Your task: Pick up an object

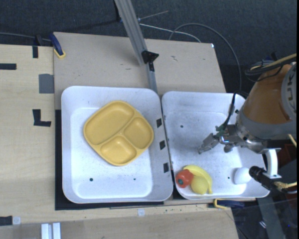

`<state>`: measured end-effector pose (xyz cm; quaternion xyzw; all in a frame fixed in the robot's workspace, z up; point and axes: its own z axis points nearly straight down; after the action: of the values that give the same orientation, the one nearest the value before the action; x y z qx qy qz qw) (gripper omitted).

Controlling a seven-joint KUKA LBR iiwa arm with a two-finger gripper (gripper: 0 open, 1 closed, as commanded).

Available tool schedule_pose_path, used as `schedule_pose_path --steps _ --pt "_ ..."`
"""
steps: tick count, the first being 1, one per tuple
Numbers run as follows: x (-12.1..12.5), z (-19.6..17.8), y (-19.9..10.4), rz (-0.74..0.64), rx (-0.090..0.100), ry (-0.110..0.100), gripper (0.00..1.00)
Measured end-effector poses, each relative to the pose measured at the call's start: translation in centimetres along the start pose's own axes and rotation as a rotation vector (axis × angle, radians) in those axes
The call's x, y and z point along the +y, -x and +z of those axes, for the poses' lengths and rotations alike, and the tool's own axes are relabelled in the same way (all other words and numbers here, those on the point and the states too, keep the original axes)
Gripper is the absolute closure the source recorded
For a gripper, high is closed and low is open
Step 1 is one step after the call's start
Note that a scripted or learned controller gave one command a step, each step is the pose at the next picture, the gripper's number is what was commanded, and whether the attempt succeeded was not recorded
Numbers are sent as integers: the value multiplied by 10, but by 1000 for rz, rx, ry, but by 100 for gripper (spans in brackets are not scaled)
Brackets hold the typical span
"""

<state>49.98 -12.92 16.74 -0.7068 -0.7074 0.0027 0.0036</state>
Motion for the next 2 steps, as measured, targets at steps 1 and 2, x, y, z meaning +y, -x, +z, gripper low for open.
schedule_pose_path --steps 1,2 --pt "4 45 -2 -1 0 1 0" --pt "5 33 -2 -2 0 4 100"
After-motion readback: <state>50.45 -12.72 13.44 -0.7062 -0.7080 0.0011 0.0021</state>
